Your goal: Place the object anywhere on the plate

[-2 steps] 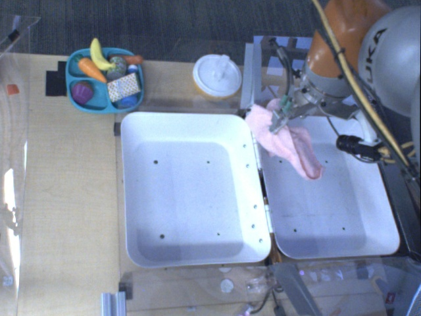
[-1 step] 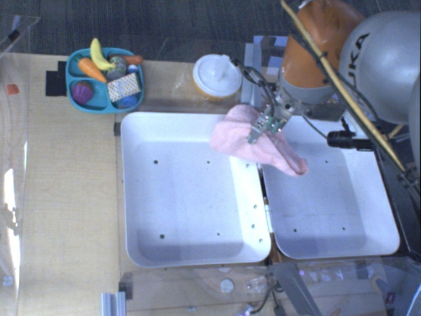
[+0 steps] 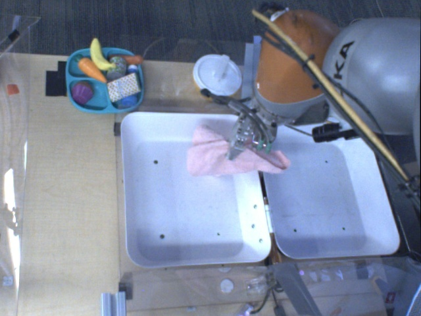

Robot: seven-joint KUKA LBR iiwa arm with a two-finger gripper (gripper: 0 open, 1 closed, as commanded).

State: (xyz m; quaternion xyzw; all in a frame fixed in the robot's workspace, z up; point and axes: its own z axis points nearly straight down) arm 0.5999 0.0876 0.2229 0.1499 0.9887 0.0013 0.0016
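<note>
Pink cloth (image 3: 223, 155), crumpled, lies across the upper right part of the left bin (image 3: 191, 189); its right end drapes over the seam between the bins and reaches into the upper left corner of the right bin (image 3: 329, 196). Folds run lengthwise, the left part bunched higher.

Camera view, arm: grey KUKA arm (image 3: 375, 71) enters from the right, orange band (image 3: 289, 58) above the wrist, a yellowish cable (image 3: 329, 87) running diagonally across it. The claw (image 3: 245, 145) points down onto the middle of the cloth. Its fingers sit close together at the fabric and touch it (whether cloth is actually pinched between them, I cannot tell; the tips are too small and merge with the folds).

Camera view, desk: pale wooden desk (image 3: 59, 196) carries both white bins side by side. At the upper left, well apart from the cloth, sits a blue divided plate (image 3: 74, 101) with toy food in its compartments: a yellow banana (image 3: 99, 54), an orange carrot (image 3: 91, 68), a purple piece (image 3: 82, 92), and a speckled block (image 3: 123, 86). Just above the left bin's top edge, near the arm's wrist, stands a white lidded cup (image 3: 217, 76). A small black patch (image 3: 55, 81) lies beside the plate's left rim.

Cloth is in the bins, not on the plate.
</note>
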